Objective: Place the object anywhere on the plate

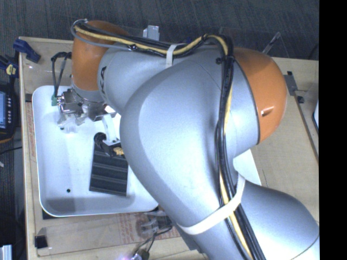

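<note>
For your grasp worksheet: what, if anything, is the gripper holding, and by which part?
It cannot be told: the gripper hangs over the left bin, with nothing visibly between its fingers.

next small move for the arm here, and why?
Probably shift the gripper toward the dark ribbed object lying lower in the left bin, then descend. The gripper sits near the bin's upper left corner, apart from that object, with nothing seen between its fingers. The arm hides much of the bench, and I can't pick out the plate.

Dark ribbed object [109, 172] lies flat (partly hidden) in left bin [49, 161]
</note>
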Controlling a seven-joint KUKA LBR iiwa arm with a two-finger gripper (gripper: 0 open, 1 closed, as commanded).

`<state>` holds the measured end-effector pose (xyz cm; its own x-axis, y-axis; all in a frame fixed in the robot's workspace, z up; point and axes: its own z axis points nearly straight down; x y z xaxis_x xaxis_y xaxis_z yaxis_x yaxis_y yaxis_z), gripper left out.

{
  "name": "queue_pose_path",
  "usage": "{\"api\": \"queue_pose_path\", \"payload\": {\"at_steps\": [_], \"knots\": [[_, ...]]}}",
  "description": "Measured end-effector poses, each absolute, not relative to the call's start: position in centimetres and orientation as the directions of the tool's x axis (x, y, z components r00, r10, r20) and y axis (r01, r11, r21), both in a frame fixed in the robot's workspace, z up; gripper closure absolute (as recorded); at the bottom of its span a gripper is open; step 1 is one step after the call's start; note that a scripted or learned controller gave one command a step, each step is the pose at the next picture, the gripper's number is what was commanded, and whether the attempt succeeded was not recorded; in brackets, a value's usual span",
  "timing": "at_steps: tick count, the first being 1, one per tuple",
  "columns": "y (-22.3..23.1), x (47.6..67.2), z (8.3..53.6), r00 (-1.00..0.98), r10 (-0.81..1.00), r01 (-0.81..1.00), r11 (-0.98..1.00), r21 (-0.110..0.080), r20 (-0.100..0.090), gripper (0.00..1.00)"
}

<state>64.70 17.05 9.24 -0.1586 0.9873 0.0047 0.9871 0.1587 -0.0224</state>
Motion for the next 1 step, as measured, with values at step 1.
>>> {"api": "queue_pose_path", "payload": {"at_steps": [1], "knots": [[17.88, 59.21, 15.57, -0.041, 0.999, 0.999, 0.041, -0.006, 0.0, 1.0]]}}
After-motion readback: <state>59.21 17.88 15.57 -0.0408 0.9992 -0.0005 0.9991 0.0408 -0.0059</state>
